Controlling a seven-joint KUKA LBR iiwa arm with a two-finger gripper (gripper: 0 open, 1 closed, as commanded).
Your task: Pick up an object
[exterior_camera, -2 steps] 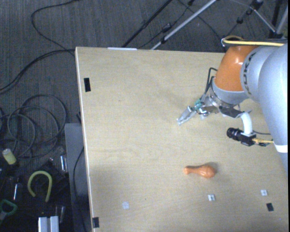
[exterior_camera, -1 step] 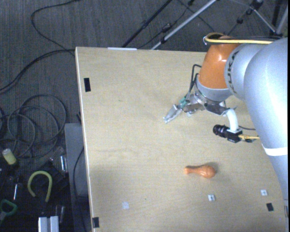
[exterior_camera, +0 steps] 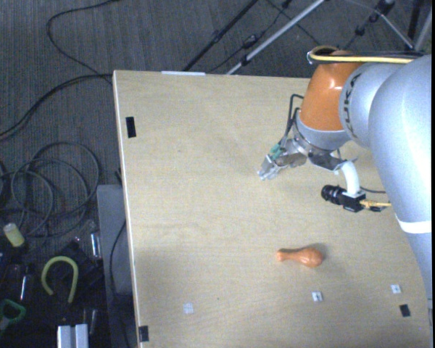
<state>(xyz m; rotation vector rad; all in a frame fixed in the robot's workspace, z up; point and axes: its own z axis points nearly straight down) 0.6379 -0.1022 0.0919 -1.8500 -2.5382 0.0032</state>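
An orange, gourd-shaped object (exterior_camera: pixel 301 256) lies on its side on the pale wooden board (exterior_camera: pixel 196 216), toward the front right. My gripper (exterior_camera: pixel 270 167) hangs over the board's middle right, pointing down and to the left, with a small green part on its body. It is well behind the orange object and apart from it, with bare board under its tip. The grey arm with its orange band (exterior_camera: pixel 328 104) comes in from the right.
A black plug with a yellow tip (exterior_camera: pixel 346 196) hangs off the wrist, between the gripper and the orange object. The board's left edge drops to a carpeted floor with cables and tools (exterior_camera: pixel 43 194). Tripod legs (exterior_camera: pixel 304 13) stand behind the board. Small black and white markers dot the board.
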